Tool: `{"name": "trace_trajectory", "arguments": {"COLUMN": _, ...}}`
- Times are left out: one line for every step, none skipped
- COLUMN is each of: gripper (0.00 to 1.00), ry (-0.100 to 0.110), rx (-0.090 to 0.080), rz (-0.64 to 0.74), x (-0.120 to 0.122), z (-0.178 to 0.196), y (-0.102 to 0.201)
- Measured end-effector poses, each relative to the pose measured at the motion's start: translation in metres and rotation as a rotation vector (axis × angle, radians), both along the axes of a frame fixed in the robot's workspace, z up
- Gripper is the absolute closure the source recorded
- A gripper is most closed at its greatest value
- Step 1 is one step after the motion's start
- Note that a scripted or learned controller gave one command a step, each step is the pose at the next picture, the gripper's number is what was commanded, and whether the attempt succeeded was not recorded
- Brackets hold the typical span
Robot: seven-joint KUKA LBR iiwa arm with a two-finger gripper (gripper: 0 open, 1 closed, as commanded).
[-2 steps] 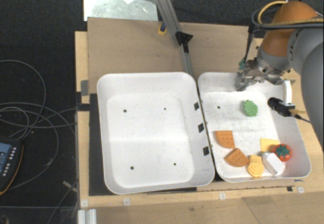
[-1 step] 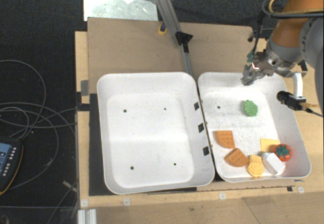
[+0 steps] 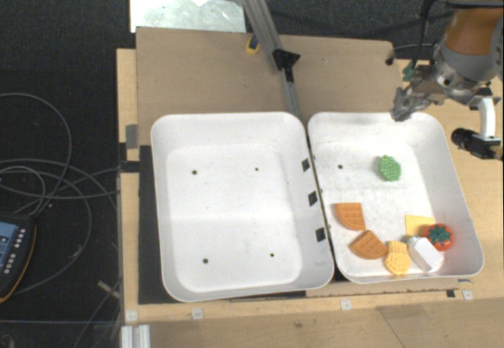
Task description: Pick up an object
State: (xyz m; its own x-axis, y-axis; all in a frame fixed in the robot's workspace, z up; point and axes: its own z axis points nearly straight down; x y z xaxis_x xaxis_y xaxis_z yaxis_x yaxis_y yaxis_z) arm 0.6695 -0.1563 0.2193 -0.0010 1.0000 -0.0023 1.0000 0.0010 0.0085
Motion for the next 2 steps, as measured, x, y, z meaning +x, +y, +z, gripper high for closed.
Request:
{"name": "trace_trajectory", "arguments": {"gripper": 1.00, "ry": 0.001, "rx": 0.000, "rz": 0.003, "x": 0.002, "z": 0.047, "y": 0.000}}
{"name": "trace_trajectory", "arguments": {"gripper": 1.00, "ry": 0.007, "rx": 0.003, "rz": 0.008, "x": -0.013, "z": 0.052, "y": 0.046}}
